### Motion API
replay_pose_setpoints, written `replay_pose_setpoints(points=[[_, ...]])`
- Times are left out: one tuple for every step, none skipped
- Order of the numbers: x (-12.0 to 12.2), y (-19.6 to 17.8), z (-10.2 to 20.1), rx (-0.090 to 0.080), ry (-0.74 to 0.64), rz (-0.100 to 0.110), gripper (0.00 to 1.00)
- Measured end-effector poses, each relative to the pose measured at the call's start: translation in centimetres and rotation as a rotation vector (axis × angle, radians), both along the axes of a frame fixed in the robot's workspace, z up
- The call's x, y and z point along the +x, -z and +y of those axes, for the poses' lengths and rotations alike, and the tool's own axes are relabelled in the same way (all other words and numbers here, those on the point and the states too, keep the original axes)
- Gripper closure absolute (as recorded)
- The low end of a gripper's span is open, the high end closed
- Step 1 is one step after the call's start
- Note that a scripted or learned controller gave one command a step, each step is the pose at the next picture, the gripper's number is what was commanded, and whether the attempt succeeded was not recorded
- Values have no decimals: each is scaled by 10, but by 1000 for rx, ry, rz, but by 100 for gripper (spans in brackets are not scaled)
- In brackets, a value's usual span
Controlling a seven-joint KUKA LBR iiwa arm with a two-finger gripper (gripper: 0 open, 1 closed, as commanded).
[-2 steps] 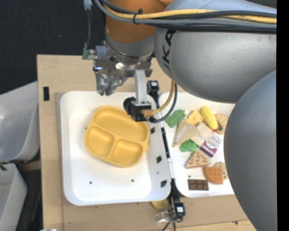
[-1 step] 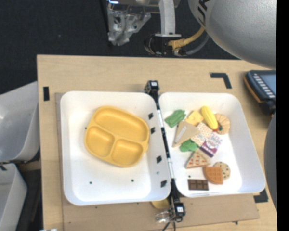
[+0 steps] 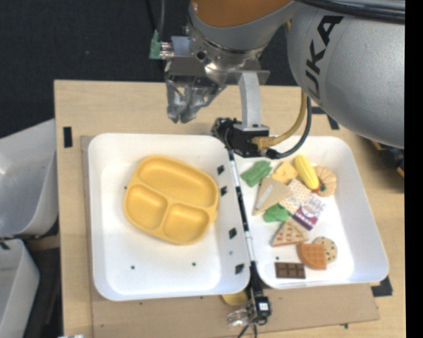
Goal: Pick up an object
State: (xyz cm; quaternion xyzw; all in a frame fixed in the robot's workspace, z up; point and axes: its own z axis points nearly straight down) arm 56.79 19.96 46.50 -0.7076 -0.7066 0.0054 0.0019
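Wooden bench (image 3: 70, 111) against a dark backdrop, bearing two white bins. In the left bin (image 3: 106, 259): a yellow divided plate (image 3: 171, 199), centred. In the right bin (image 3: 359, 238): toy food pieces (image 3: 292, 210) heaped toward nine o'clock. Gripper (image 3: 185, 111) poised above the left bin's twelve o'clock rim, nothing visibly held; jaw state impossible to tell.

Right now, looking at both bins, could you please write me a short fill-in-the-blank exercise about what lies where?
1. The yellow divided plate lies in the ____ bin.
2. The plate has ____ compartments.
3. The chocolate bar piece lies in the ____ bin, near its front edge.
4. The gripper hangs above the bench, behind the ____ bin.

Missing words: left; three; right; left
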Motion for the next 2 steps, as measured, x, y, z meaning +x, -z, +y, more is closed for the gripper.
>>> replay_pose_setpoints(points=[[4,-12,0,-2,-5,-6,100],[-21,92,-33,-2,1,5,100]])
